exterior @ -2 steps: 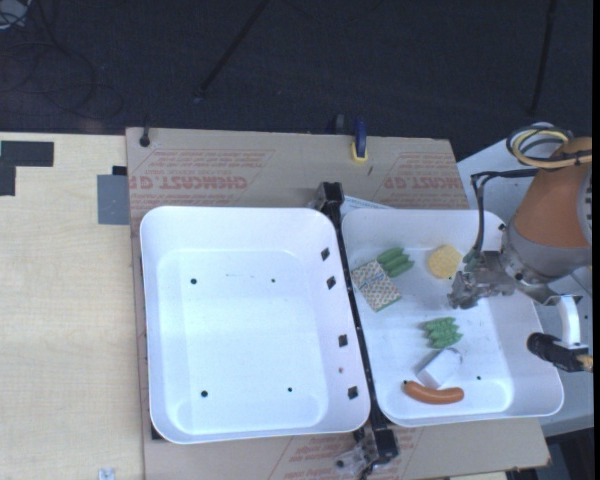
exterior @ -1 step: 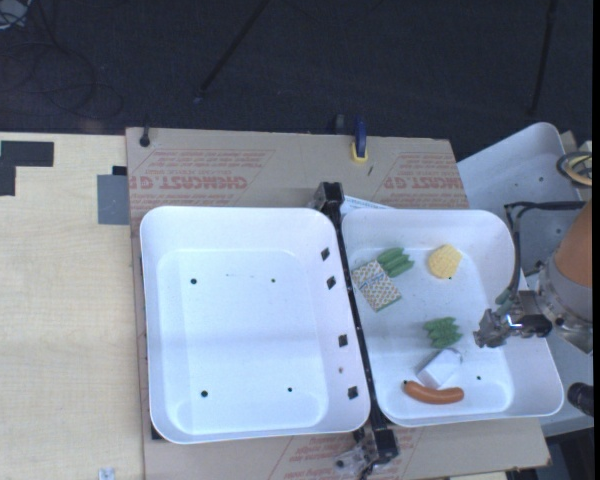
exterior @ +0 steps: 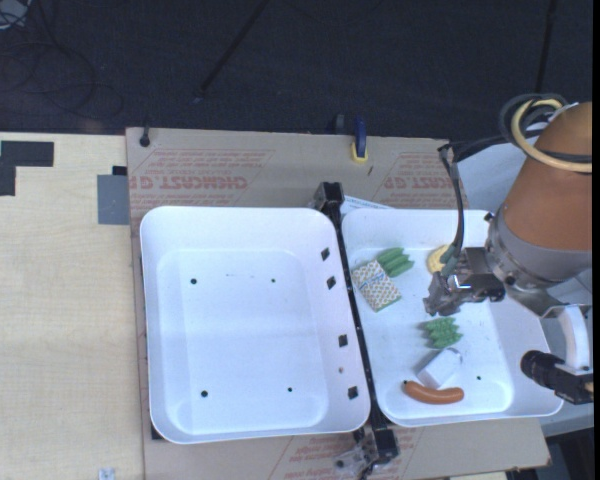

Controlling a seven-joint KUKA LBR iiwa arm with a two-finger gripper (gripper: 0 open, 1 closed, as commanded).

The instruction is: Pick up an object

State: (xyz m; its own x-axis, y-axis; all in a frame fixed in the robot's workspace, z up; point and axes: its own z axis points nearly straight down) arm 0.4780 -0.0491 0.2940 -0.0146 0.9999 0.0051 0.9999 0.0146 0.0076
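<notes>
The right bin [exterior: 400,413] holds several small objects. A green ridged piece [exterior: 394,262] lies near its back, next to a patterned square pad [exterior: 376,286]. A second green piece [exterior: 441,332] lies mid-bin, with a white block [exterior: 439,367] and an orange sausage-shaped item [exterior: 433,394] near the front edge. A yellow item [exterior: 436,259] peeks out beside the gripper. My gripper [exterior: 443,301] hangs just above the second green piece, at the right side of the bin. Nothing shows between its fingers.
The left bin [exterior: 170,408] sits beside the right one, with a black divider clamp strip [exterior: 342,308] between them. The arm's orange and grey body [exterior: 552,208] overhangs the right bin's right edge. Cables [exterior: 458,198] trail down to the wrist.
</notes>
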